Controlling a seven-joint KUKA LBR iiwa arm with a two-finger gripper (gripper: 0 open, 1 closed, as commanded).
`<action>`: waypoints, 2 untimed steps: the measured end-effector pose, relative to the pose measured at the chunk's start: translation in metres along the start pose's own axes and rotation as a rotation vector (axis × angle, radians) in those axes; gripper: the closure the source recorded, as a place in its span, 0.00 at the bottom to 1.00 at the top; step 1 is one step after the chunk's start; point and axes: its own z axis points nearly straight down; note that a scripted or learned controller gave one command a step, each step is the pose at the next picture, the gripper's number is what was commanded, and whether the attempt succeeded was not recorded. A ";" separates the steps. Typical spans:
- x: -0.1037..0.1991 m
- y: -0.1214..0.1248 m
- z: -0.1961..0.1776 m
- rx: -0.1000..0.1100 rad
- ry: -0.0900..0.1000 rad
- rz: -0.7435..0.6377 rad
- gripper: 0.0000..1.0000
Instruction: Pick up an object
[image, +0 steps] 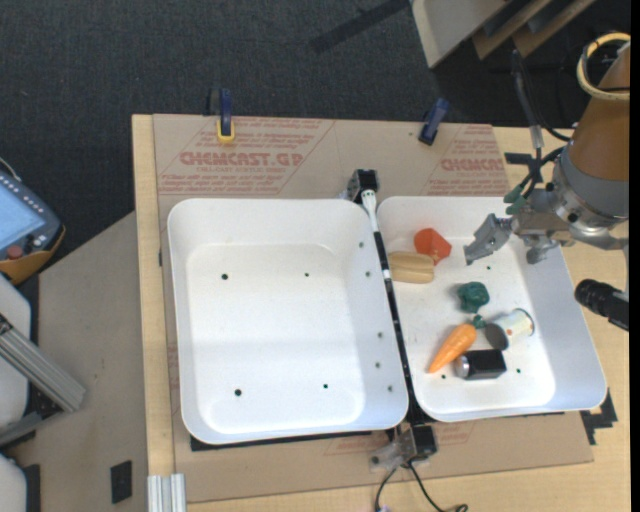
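Objects for the pick all lie in the right bin (560, 385): an orange-red piece (432, 242) near the inner wall with a tan block (411, 267) just below it, a green lump (473, 295) toward the middle, then a cluster of carrot (452, 346), black cylinder (483, 364) and a small white item (516, 323) near the front. The left bin (265, 320) has nothing loose in it (just a few dark dots on its floor). The gripper (488, 241) hangs over the right bin's upper part, beside the orange-red piece and apart from it, holding nothing; whether it is spread or closed I cannot tell from this angle. All the pieces look small and light, probably stiff plastic toys. The tan block seems the easiest take, across its short width. The carrot would likely be best gripped at its thick end, since its taper may slip, and the black cylinder may roll.
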 end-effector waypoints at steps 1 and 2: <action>-0.013 -0.023 0.192 0.006 0.002 0.002 0.00; -0.012 -0.021 0.177 -0.002 0.000 0.002 1.00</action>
